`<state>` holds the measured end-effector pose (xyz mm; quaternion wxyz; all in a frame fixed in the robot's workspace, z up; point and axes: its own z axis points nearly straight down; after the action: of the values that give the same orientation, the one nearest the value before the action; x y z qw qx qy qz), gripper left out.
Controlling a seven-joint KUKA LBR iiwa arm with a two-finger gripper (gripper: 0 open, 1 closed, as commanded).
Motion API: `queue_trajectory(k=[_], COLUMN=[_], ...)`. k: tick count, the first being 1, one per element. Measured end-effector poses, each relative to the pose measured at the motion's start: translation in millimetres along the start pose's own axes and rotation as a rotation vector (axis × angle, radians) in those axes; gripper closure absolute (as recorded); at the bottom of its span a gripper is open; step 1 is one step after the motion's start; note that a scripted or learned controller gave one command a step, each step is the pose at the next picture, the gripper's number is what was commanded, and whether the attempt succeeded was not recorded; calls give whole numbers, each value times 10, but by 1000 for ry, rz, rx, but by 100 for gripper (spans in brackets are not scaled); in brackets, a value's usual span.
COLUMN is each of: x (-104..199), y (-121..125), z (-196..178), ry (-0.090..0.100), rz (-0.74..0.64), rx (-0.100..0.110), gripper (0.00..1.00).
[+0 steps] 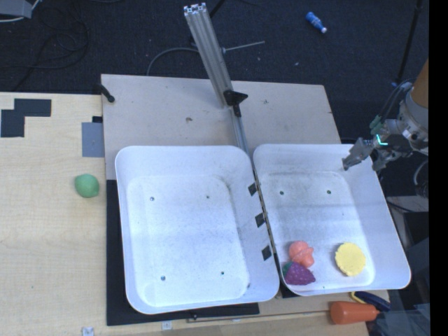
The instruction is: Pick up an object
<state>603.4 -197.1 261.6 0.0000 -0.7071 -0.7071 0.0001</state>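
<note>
The right bin (322,187) holds three small toys near its front edge: a pink-orange lump (301,252), a purple bunch of grapes (299,274) just in front of it, and a yellow round piece (350,258) to their right. My gripper (365,159) hangs over the bin's far right corner, well back from the toys. Its fingers are spread open with nothing between them.
The left bin (182,222) sits beside the right one, joined by black clips. A green ball (87,185) lies on the wooden bench at the left. An orange object (353,312) lies outside the right bin's front edge. A slanted aluminium post (213,51) rises behind the bins.
</note>
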Motion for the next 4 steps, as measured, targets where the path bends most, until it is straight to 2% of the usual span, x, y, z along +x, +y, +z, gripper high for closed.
queue_trajectory(k=[1,2,3,4], x=[0,44,10,103], y=[0,34,52,4], z=[0,619,1055,1561], ry=[0,1,1,1], rz=[0,-1,-1,0], rx=[0,5,3,4], gripper=[0,0,0,0])
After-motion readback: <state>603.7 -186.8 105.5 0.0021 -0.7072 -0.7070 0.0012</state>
